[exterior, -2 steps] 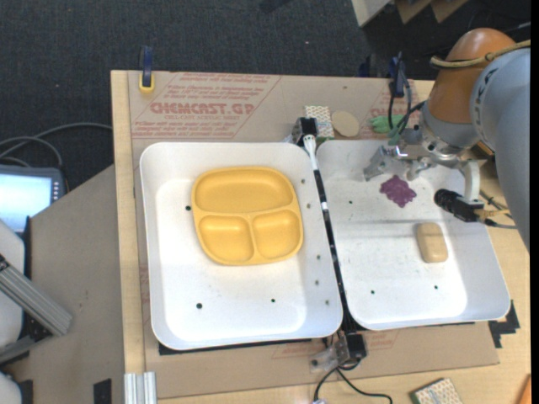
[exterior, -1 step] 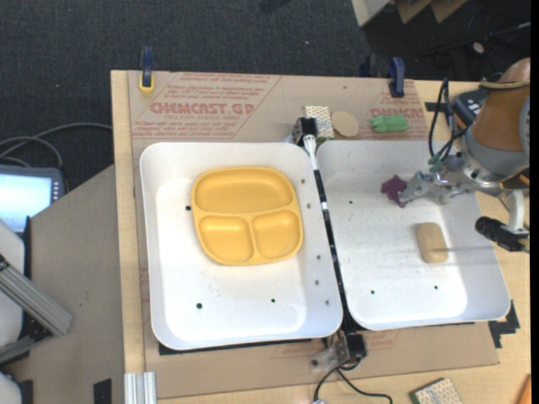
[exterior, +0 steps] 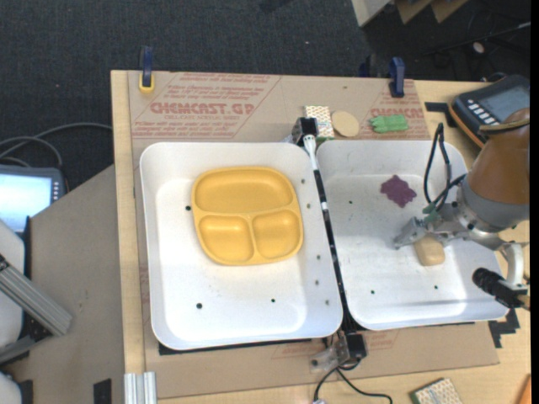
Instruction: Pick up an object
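Tan rounded block point(exterior: 430, 252) just beside tool point(exterior: 418, 236); tool's grip state unclear; purple crumpled piece point(exterior: 397, 190) near.

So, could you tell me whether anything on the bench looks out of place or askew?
Mostly tidy. The yellow divided tray lies slightly askew in the left bin. A green piece and a tan disc lie outside the bins.

- Yellow divided tray point(exterior: 248, 214): smooth plastic, slight sheen.
- White bins point(exterior: 168, 251): smooth, glossy plastic.
- Surface point(exterior: 219, 108): matt brown cardboard, printed red.
- Pincer point(exterior: 418, 233): dull grey metal.
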Controlling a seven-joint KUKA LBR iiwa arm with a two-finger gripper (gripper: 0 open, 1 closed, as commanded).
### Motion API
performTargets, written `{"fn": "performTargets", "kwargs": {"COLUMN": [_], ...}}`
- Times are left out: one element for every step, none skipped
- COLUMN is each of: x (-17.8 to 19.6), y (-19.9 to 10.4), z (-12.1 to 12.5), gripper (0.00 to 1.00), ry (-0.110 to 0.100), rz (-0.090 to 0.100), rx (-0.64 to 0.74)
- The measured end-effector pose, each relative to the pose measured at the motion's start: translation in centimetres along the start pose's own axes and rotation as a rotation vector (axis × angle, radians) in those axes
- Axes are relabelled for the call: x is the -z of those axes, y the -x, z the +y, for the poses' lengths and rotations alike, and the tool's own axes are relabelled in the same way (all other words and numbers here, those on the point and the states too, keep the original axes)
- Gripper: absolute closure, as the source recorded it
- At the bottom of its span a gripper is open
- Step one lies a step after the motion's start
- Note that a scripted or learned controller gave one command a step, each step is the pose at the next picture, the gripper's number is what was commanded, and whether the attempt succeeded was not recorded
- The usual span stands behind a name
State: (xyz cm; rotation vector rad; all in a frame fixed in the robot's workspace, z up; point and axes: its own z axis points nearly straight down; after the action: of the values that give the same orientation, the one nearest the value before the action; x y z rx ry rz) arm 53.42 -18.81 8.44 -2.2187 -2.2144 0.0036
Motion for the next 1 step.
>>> {"fn": "performTargets", "kwargs": {"x": [1.02], "y": [0.16], "z": [0.39], "gripper": [1.0], "ry": [0.009], "rz": [-0.004], "rx": [0.0]}}
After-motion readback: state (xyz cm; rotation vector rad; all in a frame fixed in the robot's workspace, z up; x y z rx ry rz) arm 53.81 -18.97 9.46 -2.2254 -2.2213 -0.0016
